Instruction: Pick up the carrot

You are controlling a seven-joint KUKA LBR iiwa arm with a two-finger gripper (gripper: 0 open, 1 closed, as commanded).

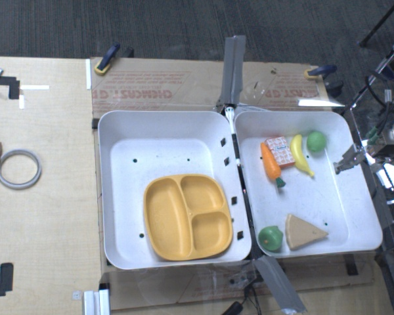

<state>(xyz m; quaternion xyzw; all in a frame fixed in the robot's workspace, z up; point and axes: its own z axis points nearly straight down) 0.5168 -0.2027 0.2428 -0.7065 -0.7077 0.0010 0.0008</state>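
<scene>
The arm's jaws (356,157) sit at the right edge of the right bin (354,209), mixed up with dark wires and metal bits, so I cannot tell if they are open or closed. Nothing can be seen between them.

The carrot (270,163) lies in the right bin, near its top left part. It is long, smooth and orange, with a small green tip pointing down. Its right side touches a small red and white box (280,151). The print on the box is too small to read. Just beside the box is a curved yellow banana (301,155), and next to that a round green ball-like fruit (316,141). Lower down are another round green fruit (271,237) and a tan wedge (304,232) shaped like a slice of pie, close together.

The left bin (118,176) is smooth white plastic with rounded corners. In it lies a yellow plate (187,216) with three dips.

On the pale wooden bench (46,241) to the left lies a grey ring of tape (17,168). A dark thing at the far left is cut off by the picture's edge.
</scene>
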